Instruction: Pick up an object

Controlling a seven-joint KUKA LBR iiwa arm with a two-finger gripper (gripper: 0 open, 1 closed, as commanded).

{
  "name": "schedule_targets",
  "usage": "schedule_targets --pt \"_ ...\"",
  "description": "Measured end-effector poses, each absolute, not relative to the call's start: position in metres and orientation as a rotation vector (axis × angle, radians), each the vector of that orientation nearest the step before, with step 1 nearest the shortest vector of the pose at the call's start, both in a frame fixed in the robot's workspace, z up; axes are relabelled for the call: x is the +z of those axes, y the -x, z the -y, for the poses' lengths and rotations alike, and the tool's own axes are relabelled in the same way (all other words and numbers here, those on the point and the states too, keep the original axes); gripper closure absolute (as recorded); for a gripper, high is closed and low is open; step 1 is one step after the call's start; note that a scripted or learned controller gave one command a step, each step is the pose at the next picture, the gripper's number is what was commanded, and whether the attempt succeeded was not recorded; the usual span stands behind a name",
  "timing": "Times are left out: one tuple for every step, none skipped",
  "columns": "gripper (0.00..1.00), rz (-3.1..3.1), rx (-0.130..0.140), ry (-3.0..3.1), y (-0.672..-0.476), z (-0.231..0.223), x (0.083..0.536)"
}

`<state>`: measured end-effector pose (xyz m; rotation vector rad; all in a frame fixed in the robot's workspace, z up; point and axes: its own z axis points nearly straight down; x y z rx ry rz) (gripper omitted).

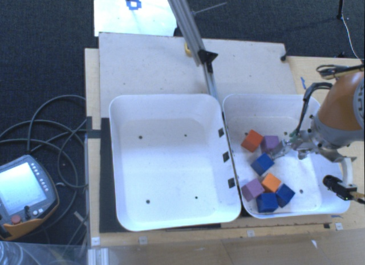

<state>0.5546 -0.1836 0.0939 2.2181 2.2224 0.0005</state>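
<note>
Seven small blocks are lying in the right bin, all toward its left and front. An orange block and a purple block are sitting side by side at the back of the group. A blue block is lying just in front of them. Nearer the front rim, a second purple block, a second orange block and two blue blocks are clustering tightly, touching one another.

The tool is sitting low in the right bin, just beside the rear purple block and the middle blue block. Whether it is open, closed or gripping anything cannot be told. The arm is reaching in from the right.

The left bin is standing beside the right bin on the worktop. A handheld control pendant with cables is lying on the floor at the left.
</note>
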Motion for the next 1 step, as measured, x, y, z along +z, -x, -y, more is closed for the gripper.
schedule_targets --pt "1.00 -2.223 0.004 -2.214 -0.5557 0.1838 0.1070"
